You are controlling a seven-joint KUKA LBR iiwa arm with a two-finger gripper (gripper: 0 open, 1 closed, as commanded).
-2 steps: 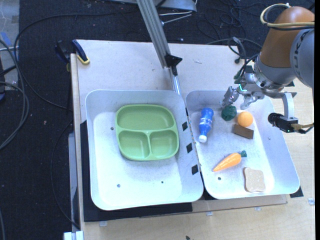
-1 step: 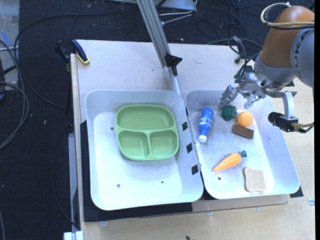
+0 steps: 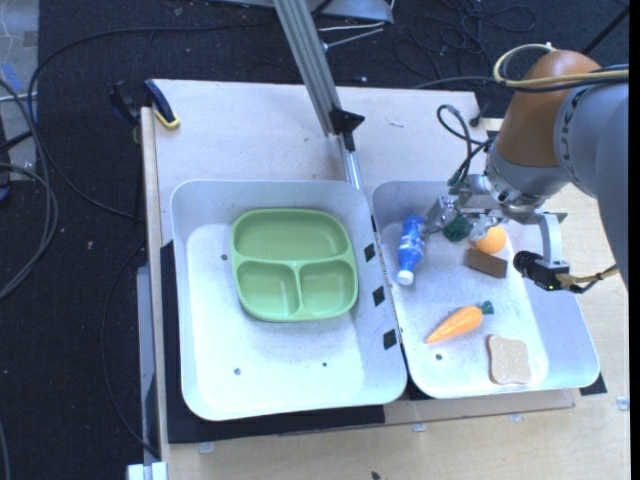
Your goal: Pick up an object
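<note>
Two white bins on worktop [image 3: 250,118]: left bin [image 3: 200,368] has green divided plate [image 3: 295,264]; right bin [image 3: 560,358] has blue bottle [image 3: 409,249], carrot [image 3: 458,323], bread slice [image 3: 508,359], brown block [image 3: 486,263], orange ball [image 3: 491,239]. Gripper [image 3: 458,220] low by bottle and ball, grip state cannot be told; no readable labels.

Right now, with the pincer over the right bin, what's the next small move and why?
Probably a short descent onto the dark green object. The pincer sits right at it in the right bin, with the orange ball and brown block close beside, so a straight drop looks safest. The blue bottle lies further off to the view's left.
</note>
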